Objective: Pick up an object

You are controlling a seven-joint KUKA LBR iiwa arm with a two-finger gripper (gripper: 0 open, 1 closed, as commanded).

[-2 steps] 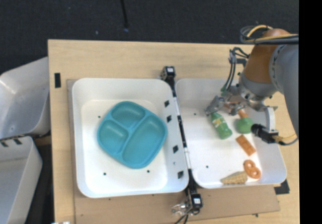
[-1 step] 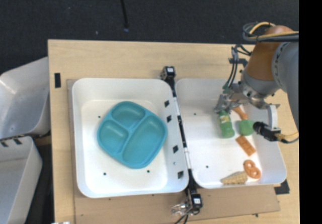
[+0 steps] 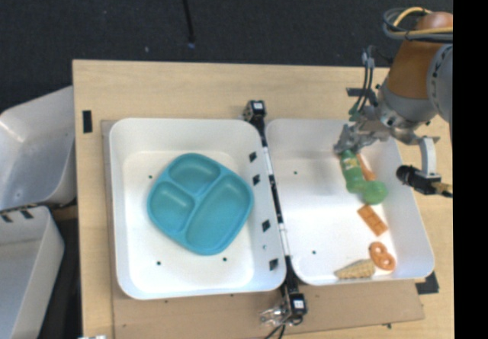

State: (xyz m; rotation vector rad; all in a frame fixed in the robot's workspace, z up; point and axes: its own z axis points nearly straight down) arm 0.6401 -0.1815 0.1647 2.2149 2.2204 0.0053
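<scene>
Your end effector (image 3: 351,144) hangs low over the right bin (image 3: 320,200), touching the top of a smooth green toy (image 3: 360,181) with a rounded bulb end; whether its jaws are apart, you cannot tell. Below it lie one flat orange block (image 3: 372,219), one orange pretzel shape (image 3: 382,255) and one tan wedge (image 3: 355,271). Far to its left sits one glossy teal divided plate (image 3: 200,203), three compartments.

Gripper (image 3: 349,141) low in right bin (image 3: 320,208), at top end of green object (image 3: 361,180). Orange pieces (image 3: 372,219) near front-right corner. Blue divided plate (image 3: 200,203) in left bin (image 3: 122,177).
</scene>
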